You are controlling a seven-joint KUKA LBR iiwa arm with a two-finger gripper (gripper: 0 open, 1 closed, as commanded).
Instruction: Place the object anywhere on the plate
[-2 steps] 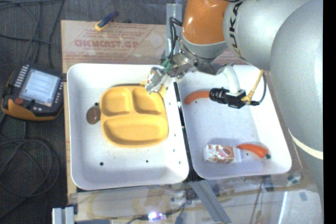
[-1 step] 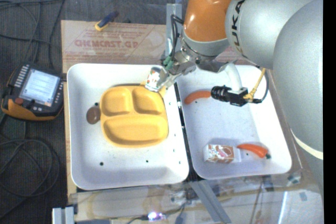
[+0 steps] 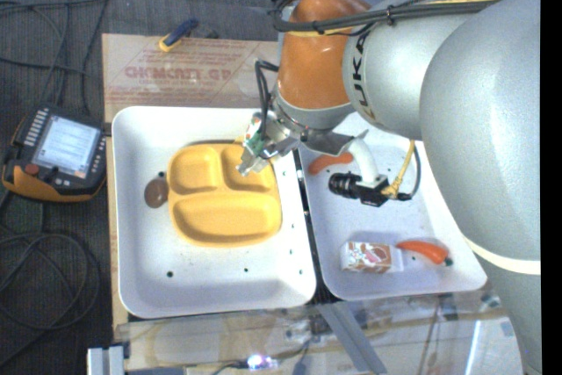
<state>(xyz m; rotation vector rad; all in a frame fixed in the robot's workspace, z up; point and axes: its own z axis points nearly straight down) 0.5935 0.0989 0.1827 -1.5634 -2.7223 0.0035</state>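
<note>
Hand [image 3: 255, 155] over yellow plate [image 3: 224, 219] top-rt compartment, grip state unclear; brown disc [image 3: 155, 191] left of plate.

Inside the left bin [image 3: 211, 277], bare floor along the lower wall and in both lower corners, open for a pass. More bare floor in the upper left corner. Tight by the left wall: a brown round piece [image 3: 156, 191] just beside the yellow plate [image 3: 224, 219], at its left rim. Blocked over the plate's upper right compartment by the gripper [image 3: 255, 155] and the arm [image 3: 439, 83] behind it. Open from above: the plate's upper left compartment and long lower compartment. In the right bin [image 3: 338, 228], 3 obstacles: an orange piece [image 3: 327, 162] at the upper left, partly under the arm; a packet [image 3: 367, 256] and a carrot-like orange piece [image 3: 424, 251] side by side near the lower wall. Bare floor in the lower left corner.
</note>
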